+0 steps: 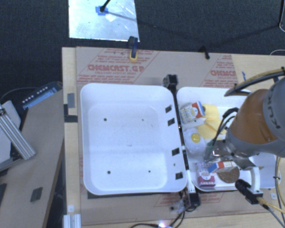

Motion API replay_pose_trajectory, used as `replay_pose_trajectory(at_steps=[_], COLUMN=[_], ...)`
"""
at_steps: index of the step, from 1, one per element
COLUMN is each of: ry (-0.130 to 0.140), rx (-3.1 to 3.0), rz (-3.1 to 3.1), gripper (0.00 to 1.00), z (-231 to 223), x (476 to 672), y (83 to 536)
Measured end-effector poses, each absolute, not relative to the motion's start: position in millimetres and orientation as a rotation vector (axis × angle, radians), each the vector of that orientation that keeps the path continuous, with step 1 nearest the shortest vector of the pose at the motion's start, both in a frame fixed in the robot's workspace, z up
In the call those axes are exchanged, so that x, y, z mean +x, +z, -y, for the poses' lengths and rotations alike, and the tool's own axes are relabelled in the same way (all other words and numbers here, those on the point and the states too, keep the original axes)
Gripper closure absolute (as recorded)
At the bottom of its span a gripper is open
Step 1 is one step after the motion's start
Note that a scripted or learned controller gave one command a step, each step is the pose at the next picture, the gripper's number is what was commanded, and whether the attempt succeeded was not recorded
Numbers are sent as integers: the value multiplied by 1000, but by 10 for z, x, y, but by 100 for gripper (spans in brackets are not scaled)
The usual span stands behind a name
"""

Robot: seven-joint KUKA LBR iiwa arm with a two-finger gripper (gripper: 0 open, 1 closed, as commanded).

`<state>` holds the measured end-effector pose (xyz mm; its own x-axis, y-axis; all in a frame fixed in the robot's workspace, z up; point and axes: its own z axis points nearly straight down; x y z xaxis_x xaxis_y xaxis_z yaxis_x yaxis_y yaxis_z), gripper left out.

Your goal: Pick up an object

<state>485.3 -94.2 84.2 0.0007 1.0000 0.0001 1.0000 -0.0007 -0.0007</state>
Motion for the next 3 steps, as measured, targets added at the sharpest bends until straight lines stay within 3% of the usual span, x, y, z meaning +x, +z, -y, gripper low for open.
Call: replay_pose_trajectory(at_steps=[1, 2, 3], ry=[-10, -16, -12], rx=[-2220, -2221, -2206], rz=[2236, 2241, 2238], gripper=[100, 100, 100], z=[908, 864, -157], x=[5660, 6745, 6698], y=[1200, 1686, 1923])
